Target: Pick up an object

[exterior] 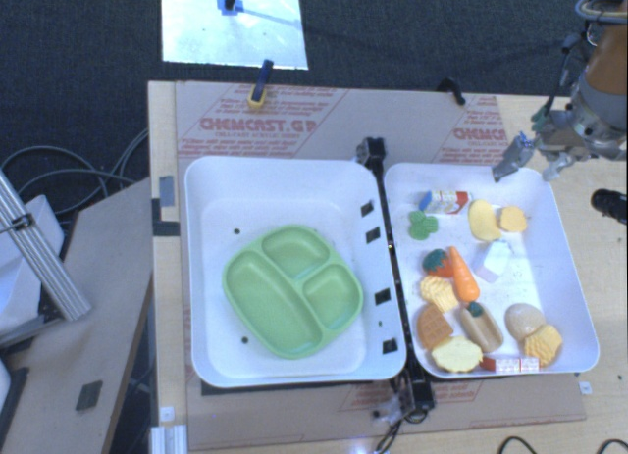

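The grey two-finger gripper hangs above the upper right corner of the right shallow white bin, its fingers spread apart with nothing between them. Below it in that bin lies a heap of plastic toy food: a small white carton with red and blue print, a green bunch of grapes, a pale yellow pear-like piece touching a yellow round slice, an orange carrot, a hot dog in a bun, a beige egg-shaped piece and a yellow ridged chip. The left shallow white bin holds a light green three-compartment plastic tray, well apart from the gripper.
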